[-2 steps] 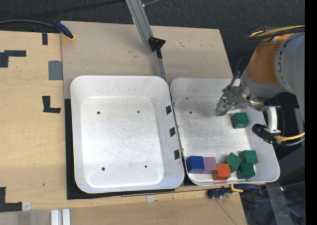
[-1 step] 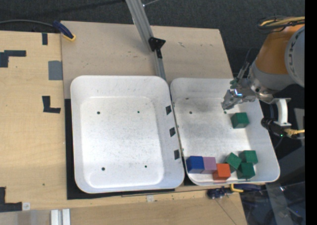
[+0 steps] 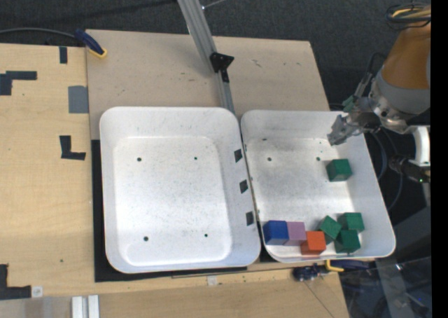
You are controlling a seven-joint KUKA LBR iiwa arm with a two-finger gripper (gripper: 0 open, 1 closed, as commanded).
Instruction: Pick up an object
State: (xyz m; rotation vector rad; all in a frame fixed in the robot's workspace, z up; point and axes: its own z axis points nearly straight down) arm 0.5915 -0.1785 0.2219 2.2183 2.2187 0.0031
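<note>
Hovering above a green cube (image 3: 339, 169), the end effector (image 3: 339, 132) has an unreadable grip state.

Even, fairly bright light falls from above, with no hard glare. The two white bins (image 3: 171, 124) are the brightest areas and look slightly washed out, their inner floors a duller grey. Shadows are soft: a thin dark line under the bins' near rims and faint shading beside the coloured blocks (image 3: 315, 232). The wooden surface (image 3: 42, 190) is evenly lit. The floor along the top is dim. The picture is a little soft and grainy overall, and the end effector (image 3: 341, 129) looks blurred.
</note>
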